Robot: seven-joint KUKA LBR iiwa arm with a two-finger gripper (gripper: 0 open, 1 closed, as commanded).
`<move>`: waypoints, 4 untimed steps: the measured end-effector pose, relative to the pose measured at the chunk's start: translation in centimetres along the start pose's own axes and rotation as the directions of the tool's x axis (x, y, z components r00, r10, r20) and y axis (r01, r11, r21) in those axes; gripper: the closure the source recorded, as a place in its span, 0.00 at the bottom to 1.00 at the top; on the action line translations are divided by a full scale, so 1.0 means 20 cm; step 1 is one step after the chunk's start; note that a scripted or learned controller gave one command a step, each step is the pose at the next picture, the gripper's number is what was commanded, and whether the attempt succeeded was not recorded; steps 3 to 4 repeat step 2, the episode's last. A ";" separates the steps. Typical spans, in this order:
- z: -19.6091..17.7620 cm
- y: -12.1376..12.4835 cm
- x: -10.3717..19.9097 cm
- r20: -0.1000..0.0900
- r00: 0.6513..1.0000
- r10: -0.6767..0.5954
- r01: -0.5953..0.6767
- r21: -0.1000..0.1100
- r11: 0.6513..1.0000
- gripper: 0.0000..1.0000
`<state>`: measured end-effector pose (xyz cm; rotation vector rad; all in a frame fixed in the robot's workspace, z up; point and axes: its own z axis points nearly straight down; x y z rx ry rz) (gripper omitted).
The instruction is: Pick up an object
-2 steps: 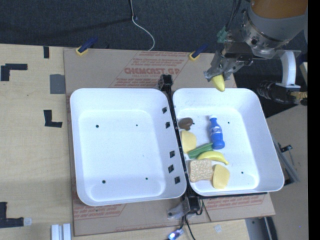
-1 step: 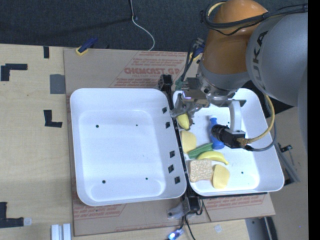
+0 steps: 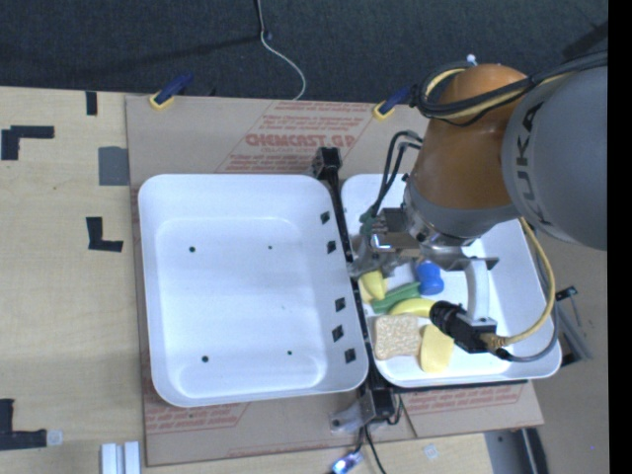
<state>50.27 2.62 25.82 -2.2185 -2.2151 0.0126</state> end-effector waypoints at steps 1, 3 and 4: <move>0.21 0.04 0.13 0.000 1.000 -0.004 0.004 -0.003 1.000 1.00; -0.33 0.23 0.07 -0.001 1.000 -0.003 0.003 -0.021 1.000 1.00; -0.33 0.23 0.07 -0.001 1.000 -0.003 0.003 -0.021 1.000 1.00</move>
